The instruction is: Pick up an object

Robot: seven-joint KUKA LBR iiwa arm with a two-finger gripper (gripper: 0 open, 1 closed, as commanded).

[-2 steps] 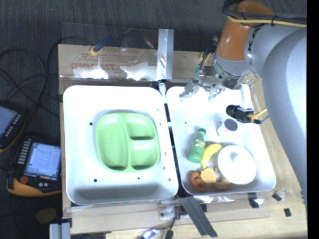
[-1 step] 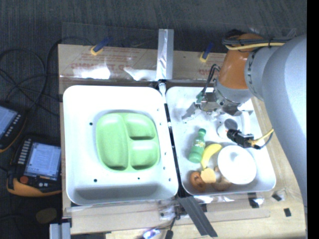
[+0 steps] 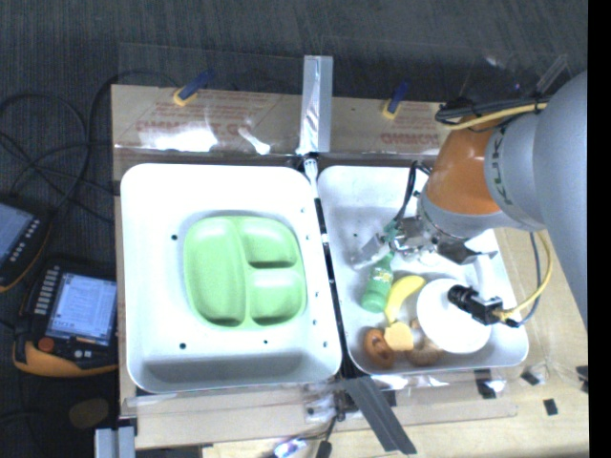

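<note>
The claw (image 3: 396, 244) hangs low in the right bin (image 3: 336, 284) above the green bottle (image 3: 377, 287); its state cannot be told. Nothing looks lifted yet.

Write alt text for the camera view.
A grey and orange robot arm lowers its tool into the right white bin, above a green bottle, a banana and a white disc. The left bin holds a green divided plate.
</note>
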